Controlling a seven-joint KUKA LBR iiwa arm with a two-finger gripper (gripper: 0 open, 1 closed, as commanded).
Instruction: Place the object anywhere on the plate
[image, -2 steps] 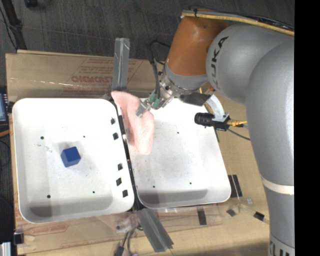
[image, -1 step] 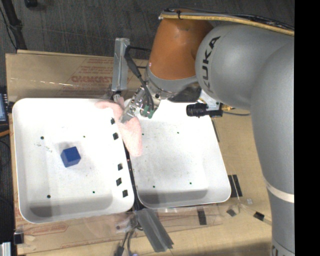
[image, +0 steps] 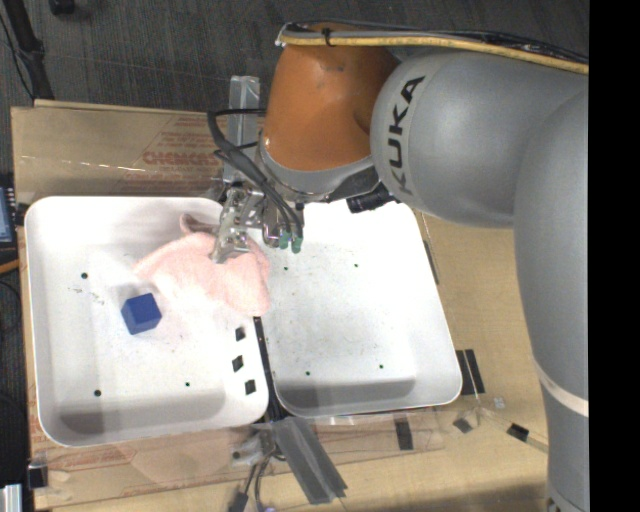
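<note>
Camera view: jaws (image: 258, 238) over pale pink plate (image: 205, 275), state unclear; small blue cube (image: 141, 312) ungrasped, pick step next.

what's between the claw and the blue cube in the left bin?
In the camera view, the pink plate lies between them: the claw is over its upper edge, and the blue cube sits just off its lower-left side, on the left bin floor.

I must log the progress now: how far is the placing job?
Nothing looks done yet. The blue cube lies in the left bin, on the white floor beside the pink plate, not on it. The gripper hangs over the plate's far edge, apart from the cube. Grasping and placing remain.
</note>
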